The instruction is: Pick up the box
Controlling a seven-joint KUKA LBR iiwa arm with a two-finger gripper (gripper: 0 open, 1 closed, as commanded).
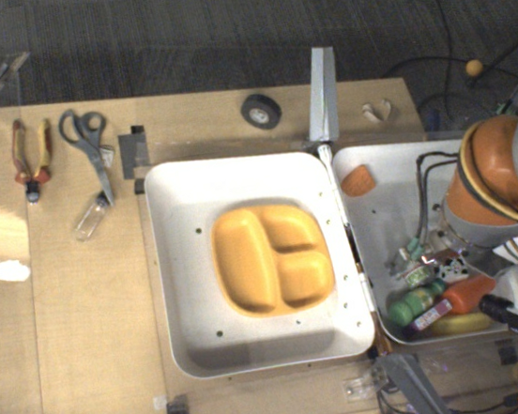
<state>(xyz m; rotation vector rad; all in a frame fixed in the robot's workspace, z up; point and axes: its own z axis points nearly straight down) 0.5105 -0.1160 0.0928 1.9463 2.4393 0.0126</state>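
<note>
The arm's orange band (pixel 496 175) hangs over the right bin (pixel 384 223). Below it my gripper (pixel 424 257) reaches down toward a pile of small items at the bin's front. A small white piece with dark dots (pixel 453 268), possibly the box, lies just right of the gripper tip. Touching the pile are a green bottle (pixel 412 306), a red-orange item (pixel 467 294) and a yellow item (pixel 459 324). I cannot make out anything held by the gripper.
A yellow divided tray (pixel 270 257) lies in the left bin (pixel 181 259). A small orange object (pixel 358 181) sits at the right bin's back left corner. Scissors (pixel 90 143), pliers (pixel 27 156) and a tape roll (pixel 261 111) lie on the bench behind.
</note>
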